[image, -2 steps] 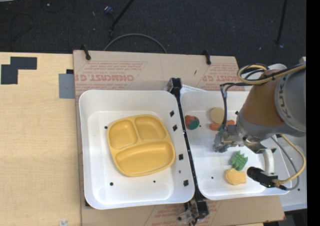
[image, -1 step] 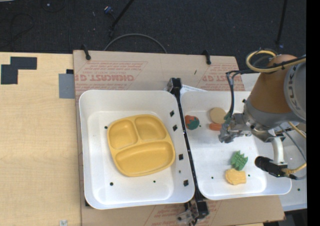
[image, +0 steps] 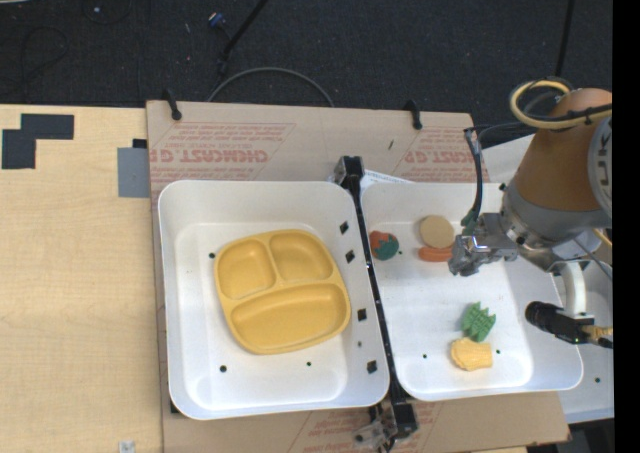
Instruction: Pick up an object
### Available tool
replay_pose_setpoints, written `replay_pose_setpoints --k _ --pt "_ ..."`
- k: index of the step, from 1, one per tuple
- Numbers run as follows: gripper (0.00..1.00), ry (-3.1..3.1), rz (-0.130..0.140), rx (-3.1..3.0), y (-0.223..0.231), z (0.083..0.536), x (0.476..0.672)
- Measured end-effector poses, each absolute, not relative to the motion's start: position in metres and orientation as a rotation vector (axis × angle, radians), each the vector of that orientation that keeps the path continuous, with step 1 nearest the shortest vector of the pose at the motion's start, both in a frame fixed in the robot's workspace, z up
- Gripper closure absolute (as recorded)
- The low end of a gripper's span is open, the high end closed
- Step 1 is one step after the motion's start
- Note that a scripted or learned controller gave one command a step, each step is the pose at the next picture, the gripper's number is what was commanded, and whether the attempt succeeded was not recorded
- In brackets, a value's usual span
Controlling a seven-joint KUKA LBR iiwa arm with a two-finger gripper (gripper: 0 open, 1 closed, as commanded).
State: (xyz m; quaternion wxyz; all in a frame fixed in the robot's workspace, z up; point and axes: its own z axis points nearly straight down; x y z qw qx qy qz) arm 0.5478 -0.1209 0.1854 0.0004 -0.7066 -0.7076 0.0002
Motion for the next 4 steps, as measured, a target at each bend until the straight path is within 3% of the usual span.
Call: replay_pose_setpoints --k 1,4 --pt "1.0 -2.223 0.0 -2.219 -0.122 0.225 0.548" --pt "1.0 -2.223 0.002 -2.217 0.035 0.223 0.589"
